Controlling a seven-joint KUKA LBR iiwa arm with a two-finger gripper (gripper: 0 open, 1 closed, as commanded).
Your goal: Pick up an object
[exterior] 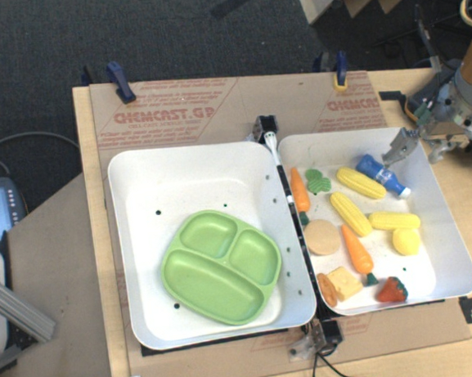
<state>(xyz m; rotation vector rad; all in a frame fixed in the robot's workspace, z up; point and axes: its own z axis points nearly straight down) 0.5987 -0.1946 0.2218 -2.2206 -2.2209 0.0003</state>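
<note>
Now arm (458, 98) at right bin's (449, 230) far corner, tip just over blue bottle (380, 174). Cannot tell how jaws stand. Risk: bottle lies tilted against corn (360, 183); closing could nudge it aside, grab nothing.

Arm (458, 98) cut off at right edge; fingers indistinct.

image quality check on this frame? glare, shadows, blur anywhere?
Camera view: even, diffuse light; the white bins read bright, without washing out the toy food. Soft shadow under the green plate along its lower edge. The gripper, over the blue object, looks slightly soft, as does the arm at the right edge. Slanted view makes the bench taper toward the top.
</note>
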